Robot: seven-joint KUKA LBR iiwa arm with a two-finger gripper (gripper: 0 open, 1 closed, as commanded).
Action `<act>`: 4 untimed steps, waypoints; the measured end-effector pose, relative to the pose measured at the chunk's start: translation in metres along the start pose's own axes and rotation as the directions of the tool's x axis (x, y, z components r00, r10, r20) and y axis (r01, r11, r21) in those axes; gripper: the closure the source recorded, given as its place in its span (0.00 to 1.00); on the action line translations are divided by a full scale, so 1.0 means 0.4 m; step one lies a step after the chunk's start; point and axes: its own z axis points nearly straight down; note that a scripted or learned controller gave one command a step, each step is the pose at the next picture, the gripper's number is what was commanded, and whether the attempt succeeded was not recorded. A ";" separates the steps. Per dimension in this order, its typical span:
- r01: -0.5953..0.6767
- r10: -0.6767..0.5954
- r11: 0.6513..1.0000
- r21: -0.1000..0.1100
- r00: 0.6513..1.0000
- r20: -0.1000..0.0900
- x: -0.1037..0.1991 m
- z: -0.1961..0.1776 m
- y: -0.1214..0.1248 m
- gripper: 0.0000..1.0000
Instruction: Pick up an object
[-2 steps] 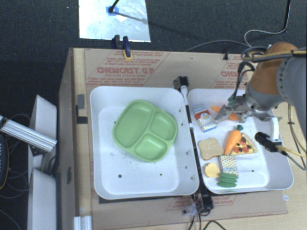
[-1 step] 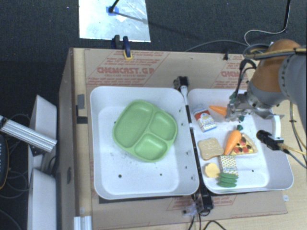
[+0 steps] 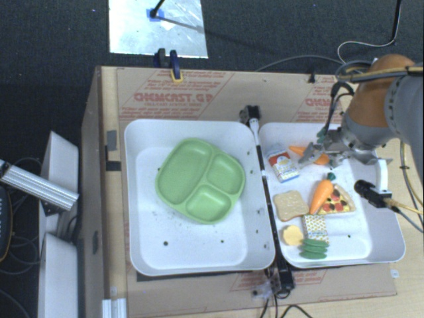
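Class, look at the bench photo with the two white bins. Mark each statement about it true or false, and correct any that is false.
1. The green plate lies in the left bin. True.
2. The carrot lies in the left bin. False: it lies in the right bin, beside the pizza slice.
3. The gripper is over the right bin. True.
4. The cracker sits on the green plate. False: it lies on the right bin's floor.
5. The plate has three compartments. True.

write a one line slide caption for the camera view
KUKA arm's hand low over the right bin of toy food, near an orange carrot; a green divided plate sits in the left bin.
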 end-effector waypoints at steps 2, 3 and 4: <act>0.002 -0.002 1.000 0.011 1.000 0.000 -0.018 0.029 0.114 1.00; -0.001 0.001 1.000 0.001 1.000 -0.002 0.133 -0.196 0.074 1.00; -0.001 0.001 1.000 0.004 1.000 -0.003 0.342 -0.258 0.021 1.00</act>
